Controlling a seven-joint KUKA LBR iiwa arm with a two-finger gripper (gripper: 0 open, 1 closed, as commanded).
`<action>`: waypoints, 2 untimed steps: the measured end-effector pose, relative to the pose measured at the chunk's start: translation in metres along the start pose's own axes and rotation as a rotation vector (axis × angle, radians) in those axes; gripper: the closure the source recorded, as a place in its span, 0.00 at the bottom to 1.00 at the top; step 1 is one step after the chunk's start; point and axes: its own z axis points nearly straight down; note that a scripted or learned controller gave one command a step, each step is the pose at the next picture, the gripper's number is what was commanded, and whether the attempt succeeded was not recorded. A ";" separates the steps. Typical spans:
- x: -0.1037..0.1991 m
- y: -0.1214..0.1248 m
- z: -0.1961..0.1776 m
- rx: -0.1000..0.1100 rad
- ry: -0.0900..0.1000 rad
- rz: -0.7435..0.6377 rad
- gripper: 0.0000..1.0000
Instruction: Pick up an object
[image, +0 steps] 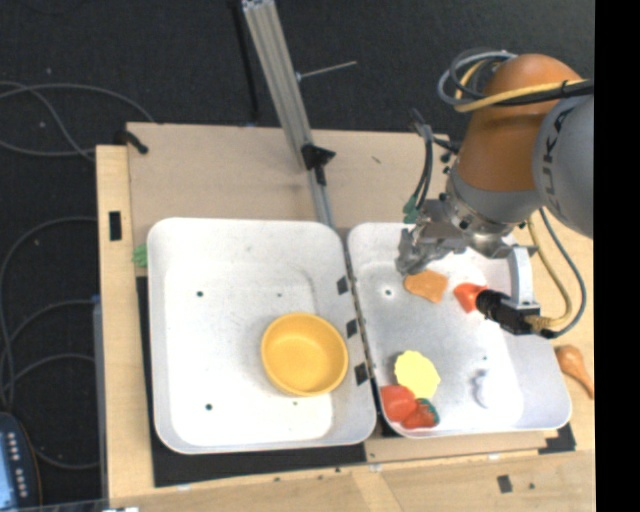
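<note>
Even, fairly bright overhead light is falling on the bench, and the two white bins are reading near overexposed; the left bin (200, 300) is washing out across its floor. The yellow bowl (304, 353) is casting a soft, short shadow toward 5 o'clock. The orange wrist band (515, 120) is catching a mild sheen at 12 o'clock. The dark floor around the bench is sinking into near black. Detail is looking soft and slightly grainy throughout, with small objects in the right bin (520, 395) blurring at their edges.
</note>
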 end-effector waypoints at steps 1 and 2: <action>0.051 0.000 0.016 0.001 -0.001 0.000 1.00; 0.100 0.003 0.028 0.003 0.000 0.000 1.00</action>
